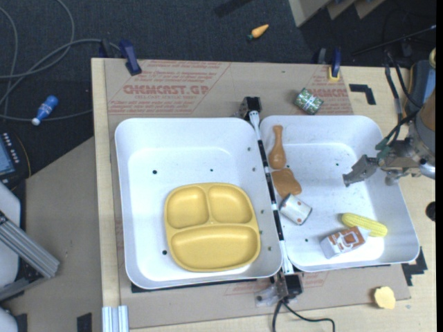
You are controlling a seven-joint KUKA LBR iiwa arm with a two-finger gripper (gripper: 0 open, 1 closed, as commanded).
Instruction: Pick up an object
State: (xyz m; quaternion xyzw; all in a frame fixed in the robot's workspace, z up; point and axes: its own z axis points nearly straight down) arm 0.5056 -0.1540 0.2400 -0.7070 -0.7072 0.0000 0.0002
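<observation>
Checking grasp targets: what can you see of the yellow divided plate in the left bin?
The yellow divided plate looks like matte moulded plastic, a rounded rectangle with three compartments: two small ones at the far side, one wide one at the near side. It lies flat and right way up on the floor of the left bin, toward the near right part, close to the dividing wall. Nothing lies in it. The gripper hangs over the right bin.
</observation>
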